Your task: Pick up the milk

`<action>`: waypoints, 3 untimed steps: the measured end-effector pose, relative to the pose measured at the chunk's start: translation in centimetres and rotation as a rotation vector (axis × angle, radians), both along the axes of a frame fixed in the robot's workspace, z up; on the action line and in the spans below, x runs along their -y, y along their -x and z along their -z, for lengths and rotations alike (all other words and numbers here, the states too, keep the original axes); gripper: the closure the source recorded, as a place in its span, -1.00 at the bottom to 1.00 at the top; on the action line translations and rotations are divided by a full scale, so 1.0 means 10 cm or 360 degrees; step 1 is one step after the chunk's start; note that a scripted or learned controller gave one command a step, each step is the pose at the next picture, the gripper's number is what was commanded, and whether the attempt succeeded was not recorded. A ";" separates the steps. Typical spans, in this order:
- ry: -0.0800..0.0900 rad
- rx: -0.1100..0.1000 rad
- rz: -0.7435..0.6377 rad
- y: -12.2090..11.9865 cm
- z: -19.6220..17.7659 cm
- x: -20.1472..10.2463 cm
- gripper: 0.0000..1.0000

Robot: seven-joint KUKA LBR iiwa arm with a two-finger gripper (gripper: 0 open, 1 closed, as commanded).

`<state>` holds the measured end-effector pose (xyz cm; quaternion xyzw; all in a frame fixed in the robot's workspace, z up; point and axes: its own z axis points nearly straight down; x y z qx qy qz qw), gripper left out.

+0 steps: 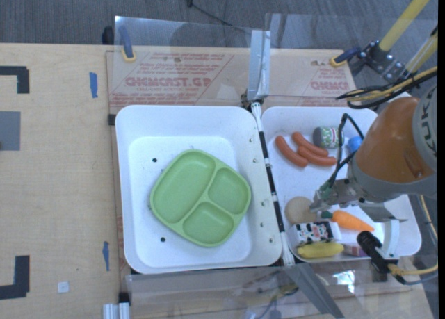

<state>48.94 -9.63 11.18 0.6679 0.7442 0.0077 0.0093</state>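
The milk (314, 231) is a small white carton with dark and red print, lying on its side near the front of the right bin (410, 241). It rests between a tan round piece (297, 208) behind it and a yellow banana (320, 249) in front. My gripper (326, 201) hangs over the right bin, just behind and slightly right of the milk, beside the tan piece. Nothing of the milk is seen inside it. The grey and orange arm (393, 147) covers the bin's right side.
The right bin also holds two red sausages (304, 149), a small grey-green can (327, 136), a blue item (354, 144) and an orange carrot (353, 222). In the left bin (132, 172) lies a green divided plate (201, 197). A clear divider (259, 67) stands behind the bins.
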 end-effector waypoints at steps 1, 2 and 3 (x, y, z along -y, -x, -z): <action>0.0000 -0.0001 0.0000 0.00 0.00 0.00 -1.00; 0.0002 -0.0013 -0.0347 0.04 0.21 -0.01 -1.00; 0.0009 -0.0001 -0.0337 0.03 0.10 0.02 1.00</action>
